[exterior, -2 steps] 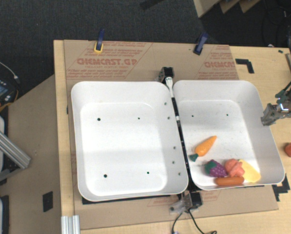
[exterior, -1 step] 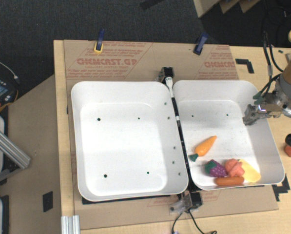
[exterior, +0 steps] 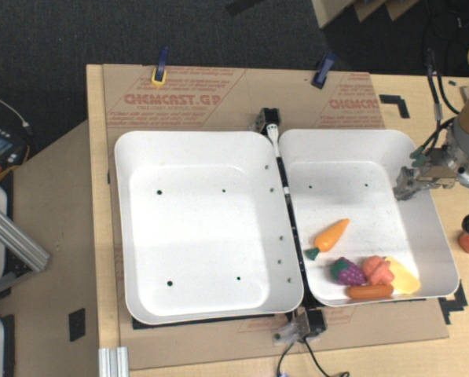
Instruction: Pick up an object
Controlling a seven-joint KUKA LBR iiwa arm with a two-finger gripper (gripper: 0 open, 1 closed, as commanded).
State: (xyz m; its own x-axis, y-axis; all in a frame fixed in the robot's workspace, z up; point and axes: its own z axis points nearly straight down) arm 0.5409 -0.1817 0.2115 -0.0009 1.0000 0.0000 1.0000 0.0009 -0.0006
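My claw (exterior: 407, 183) hangs over the right bin's (exterior: 360, 151) smooth rim; finger gap unreadable. Glossy tapered toy carrot (exterior: 331, 235) lies apart.

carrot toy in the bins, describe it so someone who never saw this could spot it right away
Look at the right white bin, where a few toy foods sit toward the near edge. The carrot lies alone on the bin floor, left of centre and farther back than the clustered purple grapes and red sausage. It is the tapered orange piece with a green stub at its lower-left end.
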